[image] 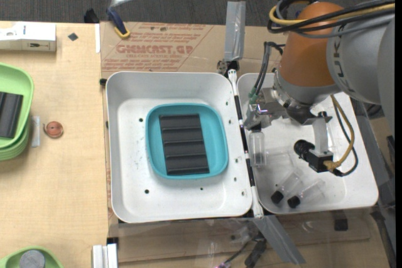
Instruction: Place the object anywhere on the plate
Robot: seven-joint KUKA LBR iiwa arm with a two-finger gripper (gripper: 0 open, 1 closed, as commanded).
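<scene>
Inside left bin (125, 154), teal plate (217, 135), white margin all round.

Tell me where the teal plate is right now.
The teal plate sits in the middle of the left white bin, holding a black ridged block, left of the bin where the arm is working.

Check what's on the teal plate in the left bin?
The teal plate in the left bin carries a dark ribbed rectangular block. The plate surface beneath that block is covered.
</scene>
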